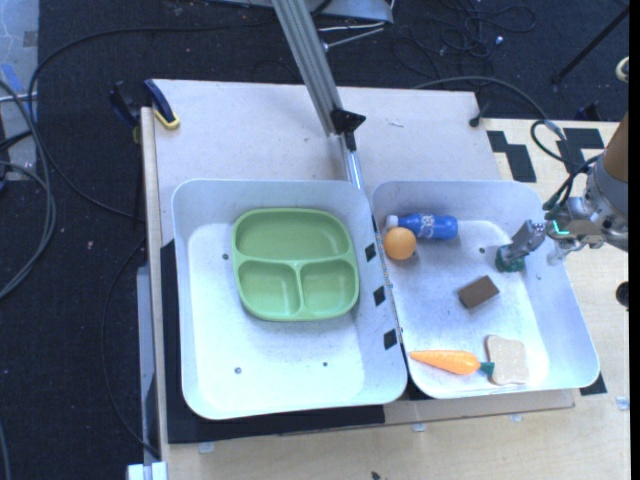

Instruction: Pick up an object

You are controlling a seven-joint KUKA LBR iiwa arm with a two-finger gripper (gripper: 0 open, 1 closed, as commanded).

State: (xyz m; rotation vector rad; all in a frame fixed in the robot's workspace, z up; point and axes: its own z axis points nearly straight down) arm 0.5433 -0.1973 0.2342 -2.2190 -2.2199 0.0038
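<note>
- I see the arm (612, 173) entering at about 3 o'clock, its grey wrist angled down and leftward over the right bin's (560, 308) far right rim.
- The end effector (516, 255) sits low at the bin's 2 o'clock area, teal-tipped fingers pointing toward the bin floor; I cannot tell whether they are parted or closed, and I see nothing between them.
- In the right bin: a blue bottle (428, 227) lying on its side at 11 o'clock, an orange ball (400, 243) touching its lower left end, a brown block (479, 292) near the centre, a carrot (447, 362) at 7 o'clock, and a slice of bread (507, 359) just beside the carrot's green end at 5 o'clock.
- The brown block lies near the end effector, at its 7 o'clock, apart from it.
- The left bin (200, 368) holds a green divided plate (296, 263), toward 12 o'clock.
- Both bins rest on the table (240, 128).
</note>
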